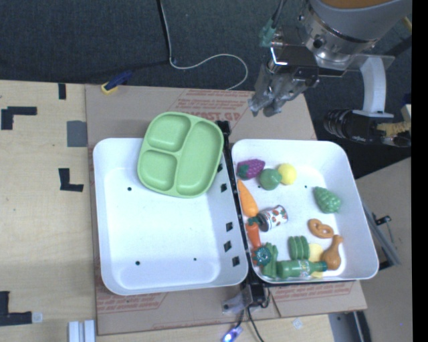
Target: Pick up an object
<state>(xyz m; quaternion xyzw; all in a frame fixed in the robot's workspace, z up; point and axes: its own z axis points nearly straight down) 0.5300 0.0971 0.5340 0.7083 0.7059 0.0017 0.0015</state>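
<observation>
A wooden desk carries two shallow white bins. The left bin holds a green divided plastic plate at its upper edge. The right bin holds small toy foods. At upper centre, above the bins, hangs the grey tool; its opening cannot be told.

Cut off by the top edge: most of the arm above the wrist. Too small to identify: bottom-corner toys in the right bin, overlapping into one cluster
</observation>
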